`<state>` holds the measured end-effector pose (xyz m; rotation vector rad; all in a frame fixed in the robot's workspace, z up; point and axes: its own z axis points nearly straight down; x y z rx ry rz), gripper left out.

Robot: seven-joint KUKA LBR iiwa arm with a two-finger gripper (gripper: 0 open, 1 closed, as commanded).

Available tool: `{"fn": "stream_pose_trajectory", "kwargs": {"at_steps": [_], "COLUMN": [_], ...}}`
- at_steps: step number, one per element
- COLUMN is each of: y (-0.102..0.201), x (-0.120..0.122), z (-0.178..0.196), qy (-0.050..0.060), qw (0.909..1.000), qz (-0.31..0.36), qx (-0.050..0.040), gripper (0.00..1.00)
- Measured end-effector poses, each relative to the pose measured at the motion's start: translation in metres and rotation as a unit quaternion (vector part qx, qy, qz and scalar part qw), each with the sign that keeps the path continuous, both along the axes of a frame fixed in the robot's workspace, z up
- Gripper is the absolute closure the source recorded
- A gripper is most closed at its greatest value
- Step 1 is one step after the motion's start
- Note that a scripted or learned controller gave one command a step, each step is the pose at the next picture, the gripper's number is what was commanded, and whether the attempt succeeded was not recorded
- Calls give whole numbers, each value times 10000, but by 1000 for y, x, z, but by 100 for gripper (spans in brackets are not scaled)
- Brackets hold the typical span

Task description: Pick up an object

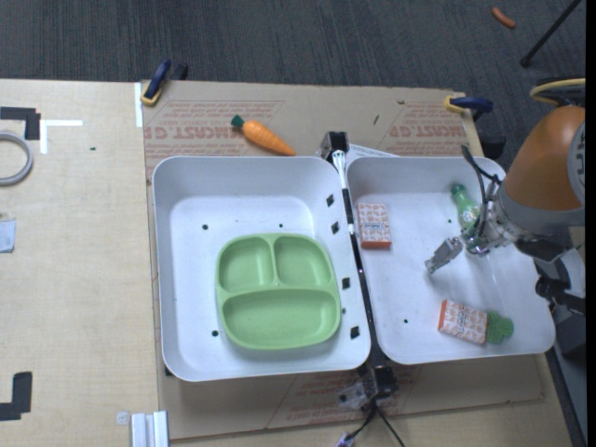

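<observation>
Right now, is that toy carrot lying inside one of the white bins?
No, the toy carrot lies on the cardboard behind the left bin, outside its rim.

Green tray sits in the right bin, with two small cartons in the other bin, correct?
Not quite. The camera view shows the green tray in the left bin, not the right. The two cartons lie in the other bin, the right one.
</observation>
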<state>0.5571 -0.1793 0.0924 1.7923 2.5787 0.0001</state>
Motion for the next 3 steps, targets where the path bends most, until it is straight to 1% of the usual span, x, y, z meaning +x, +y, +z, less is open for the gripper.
{"fn": "stream_pose_trajectory", "kwargs": {"at_steps": [1,2,3], "y": [-26,7,7], "x": [70,44,44], "z": [1,0,11], "qy": [-10,-1,-18], "qw": [9879,9688,9691], "qz": [1548,2479,2468], "qx": [-6,-2,-12], "gripper": [0,0,100]}}
